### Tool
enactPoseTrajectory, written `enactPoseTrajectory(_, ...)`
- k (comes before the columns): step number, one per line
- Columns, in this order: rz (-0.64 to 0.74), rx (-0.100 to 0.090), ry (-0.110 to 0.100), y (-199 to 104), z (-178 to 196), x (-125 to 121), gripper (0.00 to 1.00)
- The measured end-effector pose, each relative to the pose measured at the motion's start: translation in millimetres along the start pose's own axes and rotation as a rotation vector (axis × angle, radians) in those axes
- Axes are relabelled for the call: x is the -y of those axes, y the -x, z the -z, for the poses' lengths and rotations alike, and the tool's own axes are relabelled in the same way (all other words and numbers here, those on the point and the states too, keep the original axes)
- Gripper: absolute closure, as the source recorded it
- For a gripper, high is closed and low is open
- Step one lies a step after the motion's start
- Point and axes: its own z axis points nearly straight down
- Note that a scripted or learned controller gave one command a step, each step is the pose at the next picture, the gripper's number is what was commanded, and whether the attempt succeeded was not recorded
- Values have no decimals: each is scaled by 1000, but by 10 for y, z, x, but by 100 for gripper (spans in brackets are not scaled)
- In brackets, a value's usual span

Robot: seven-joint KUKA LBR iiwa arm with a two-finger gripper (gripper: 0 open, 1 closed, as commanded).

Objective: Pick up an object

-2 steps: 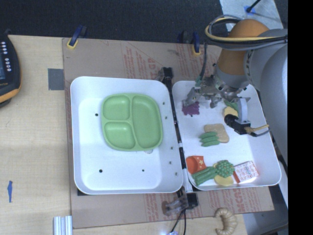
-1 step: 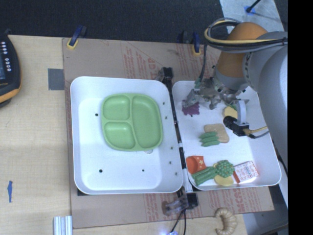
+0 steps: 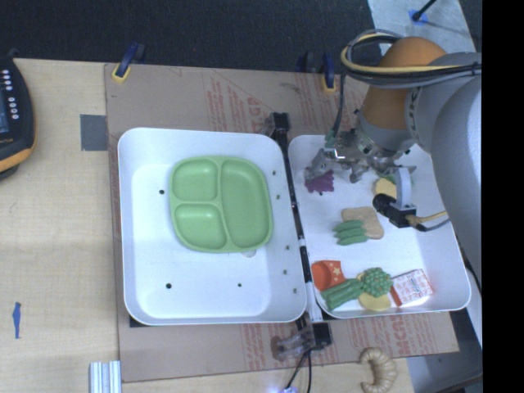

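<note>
We look down on a cardboard sheet [image 3: 205,97] clamped flat to the bench, likely there to keep the two bins from sliding. The grey arm [image 3: 446,137] reaches in from the right and bends down over the far end of the right bin [image 3: 449,273]. The left bin [image 3: 131,219] sits against it, edge to edge. It holds a green divided plate [image 3: 221,203] lying flat near its middle, well apart from the arm. The gripper [image 3: 337,162] hangs low in the right bin's far left corner, and we cannot tell whether it is spread or pressed together. Just beside and below it lies a purple toy [image 3: 320,183] on the bin floor. We judge this the likeliest thing to pick, since the gripper is nearest to it, though nothing appears to be held yet. Further toward us, green beans [image 3: 350,233] rest against a tan cracker [image 3: 366,218]. At the near end, a red piece [image 3: 326,273], broccoli [image 3: 375,282] and a red-and-white packet [image 3: 412,286] crowd together, so a clean grasp there would be harder.
</note>
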Motion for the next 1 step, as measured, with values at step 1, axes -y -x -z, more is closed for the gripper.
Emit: enactPoseTrajectory(1, 1, 0, -2, 11, 109, -1, 100)
